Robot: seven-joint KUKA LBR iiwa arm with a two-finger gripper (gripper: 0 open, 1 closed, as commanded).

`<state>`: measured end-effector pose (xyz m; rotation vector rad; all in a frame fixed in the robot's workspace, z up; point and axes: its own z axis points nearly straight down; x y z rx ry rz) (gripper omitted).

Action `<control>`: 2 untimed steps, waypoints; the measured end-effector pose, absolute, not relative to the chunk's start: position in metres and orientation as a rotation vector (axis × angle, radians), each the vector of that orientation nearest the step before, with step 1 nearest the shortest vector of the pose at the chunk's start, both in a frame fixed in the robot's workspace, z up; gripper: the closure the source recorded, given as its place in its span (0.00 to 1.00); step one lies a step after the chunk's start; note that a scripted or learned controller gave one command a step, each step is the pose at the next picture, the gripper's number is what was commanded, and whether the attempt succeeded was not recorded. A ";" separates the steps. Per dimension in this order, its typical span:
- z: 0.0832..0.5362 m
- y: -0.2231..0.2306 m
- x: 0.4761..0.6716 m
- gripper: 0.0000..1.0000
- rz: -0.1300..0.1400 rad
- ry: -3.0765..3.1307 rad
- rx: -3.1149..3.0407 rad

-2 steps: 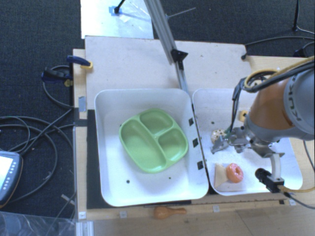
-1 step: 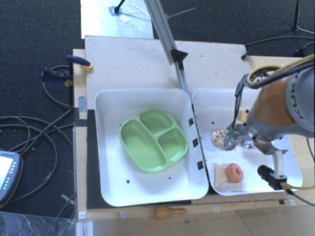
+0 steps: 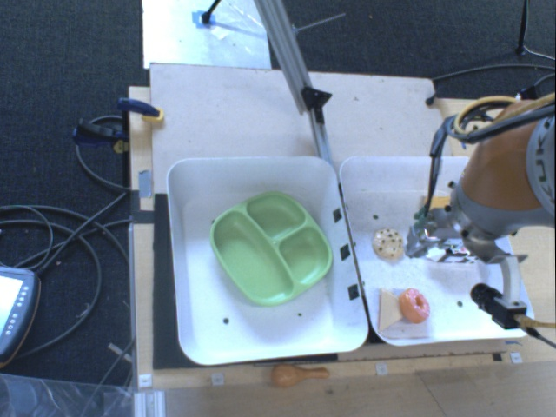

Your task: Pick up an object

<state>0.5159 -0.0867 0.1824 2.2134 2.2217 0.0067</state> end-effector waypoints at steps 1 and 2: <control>0.239 -0.098 0.518 1.00 0.008 2.221 2.211; 0.279 -0.098 0.520 1.00 0.006 2.224 2.210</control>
